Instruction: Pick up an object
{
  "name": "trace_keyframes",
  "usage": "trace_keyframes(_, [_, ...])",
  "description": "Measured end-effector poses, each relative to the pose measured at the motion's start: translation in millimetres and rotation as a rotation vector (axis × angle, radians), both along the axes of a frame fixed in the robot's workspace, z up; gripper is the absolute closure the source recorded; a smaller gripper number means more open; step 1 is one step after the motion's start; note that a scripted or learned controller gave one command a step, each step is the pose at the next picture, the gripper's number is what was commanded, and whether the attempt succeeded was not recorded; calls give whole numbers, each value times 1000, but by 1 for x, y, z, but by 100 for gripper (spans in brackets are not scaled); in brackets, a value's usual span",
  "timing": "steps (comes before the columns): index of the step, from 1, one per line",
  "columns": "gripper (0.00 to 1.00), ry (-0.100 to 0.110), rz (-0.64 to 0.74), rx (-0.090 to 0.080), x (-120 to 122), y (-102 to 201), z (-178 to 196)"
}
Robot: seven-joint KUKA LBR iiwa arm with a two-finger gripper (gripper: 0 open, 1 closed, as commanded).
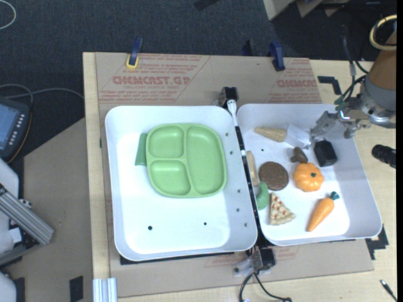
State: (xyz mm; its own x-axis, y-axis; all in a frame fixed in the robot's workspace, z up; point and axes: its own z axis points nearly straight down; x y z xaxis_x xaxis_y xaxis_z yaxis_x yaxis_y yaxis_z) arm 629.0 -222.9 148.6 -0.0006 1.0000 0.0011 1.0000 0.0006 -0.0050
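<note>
My gripper (320,126) hangs over the back right part of the right bin (362,187), reaching in from the right. Just left of it lies a tan cone (271,133) with a white end. A small brown piece (298,155) sits below the gripper, and an orange pumpkin (308,177) lies in front of that. A round brown cookie (274,175), a pizza slice (280,209) and an orange carrot (320,212) lie nearer the front. Nothing shows between the gripper's tips.
The left bin (126,187) holds a green divided plate (186,160). A tan stick (252,168) and a green piece (261,197) lie along the right bin's left wall. Blue and yellow clamps (133,55) hold the board at the back.
</note>
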Motion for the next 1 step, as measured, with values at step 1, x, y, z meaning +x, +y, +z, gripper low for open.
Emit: trace_keyframes(1, [0,-5,3,3,11,3,-43])
